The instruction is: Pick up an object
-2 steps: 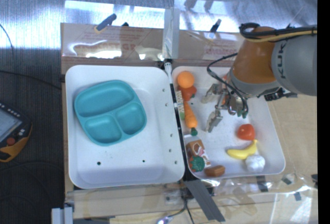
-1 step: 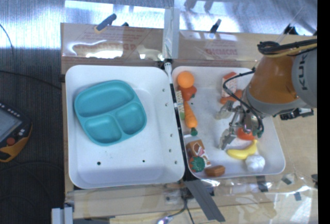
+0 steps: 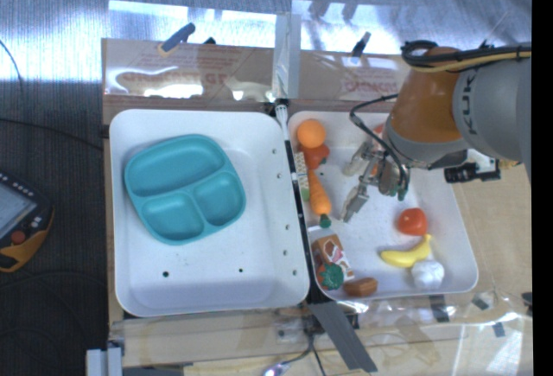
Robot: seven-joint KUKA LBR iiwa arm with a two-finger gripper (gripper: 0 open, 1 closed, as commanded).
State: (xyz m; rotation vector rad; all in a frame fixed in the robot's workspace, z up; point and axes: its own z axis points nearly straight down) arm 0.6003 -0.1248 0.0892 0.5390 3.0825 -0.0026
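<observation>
Two bins sit side by side on the surface (image 3: 78,193). The left bin (image 3: 259,279) holds a tray (image 3: 184,188), lying toward its left and back part. The right bin (image 3: 458,227) holds the rest. An orange (image 3: 310,134) lies at its back left corner, and a carrot (image 3: 319,194) lies just in front of it along the left wall. A packet (image 3: 329,262) lies at the front left, with a potato (image 3: 360,286) beside it on the right. A tomato (image 3: 412,220) lies toward the right wall; a banana (image 3: 406,254) lies just in front of it, and a garlic (image 3: 426,273) in front of the banana, near the front right corner. The pincer (image 3: 359,184) hangs over the middle of the right bin, between carrot and tomato, with the arm (image 3: 449,111) behind and right of it.
</observation>
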